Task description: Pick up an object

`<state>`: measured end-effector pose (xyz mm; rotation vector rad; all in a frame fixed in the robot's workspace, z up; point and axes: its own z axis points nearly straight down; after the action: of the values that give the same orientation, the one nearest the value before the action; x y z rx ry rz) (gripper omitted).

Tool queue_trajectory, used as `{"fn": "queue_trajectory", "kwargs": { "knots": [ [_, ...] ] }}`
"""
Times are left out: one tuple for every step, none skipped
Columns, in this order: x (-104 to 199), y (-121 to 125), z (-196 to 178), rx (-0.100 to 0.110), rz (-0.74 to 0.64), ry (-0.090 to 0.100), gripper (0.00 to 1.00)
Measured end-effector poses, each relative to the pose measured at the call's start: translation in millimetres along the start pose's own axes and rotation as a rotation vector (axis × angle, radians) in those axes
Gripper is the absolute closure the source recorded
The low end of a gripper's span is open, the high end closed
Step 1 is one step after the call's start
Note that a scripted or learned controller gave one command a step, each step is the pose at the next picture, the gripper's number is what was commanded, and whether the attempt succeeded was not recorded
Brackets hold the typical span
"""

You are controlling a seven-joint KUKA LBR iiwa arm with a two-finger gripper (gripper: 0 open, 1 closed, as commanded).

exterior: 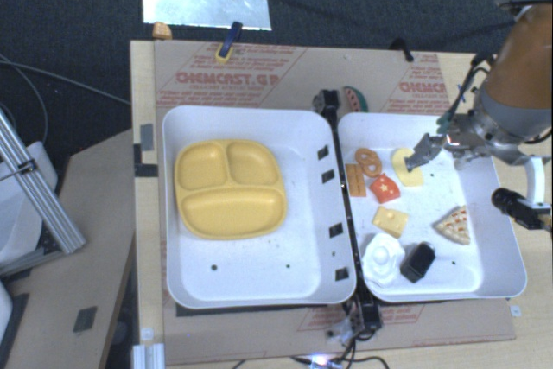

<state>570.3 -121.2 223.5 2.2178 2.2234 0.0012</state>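
Right now our gripper [423,153], whose grasp we cannot tell, hangs over the pale yellow cheese-like piece [408,168] in the right bin [501,272], so crowding neighbours could spoil any pick.

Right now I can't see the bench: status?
End effector low in right bin, at pale yellow piece. Grip unconfirmed. Pretzel, red piece crowd close.
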Motion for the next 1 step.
{"fn": "queue_trajectory", "kwargs": {
  "knots": [
    [45.1, -84.5, -58.9, -0.001, -0.005, 0.002, 0.00]
  ]
}}
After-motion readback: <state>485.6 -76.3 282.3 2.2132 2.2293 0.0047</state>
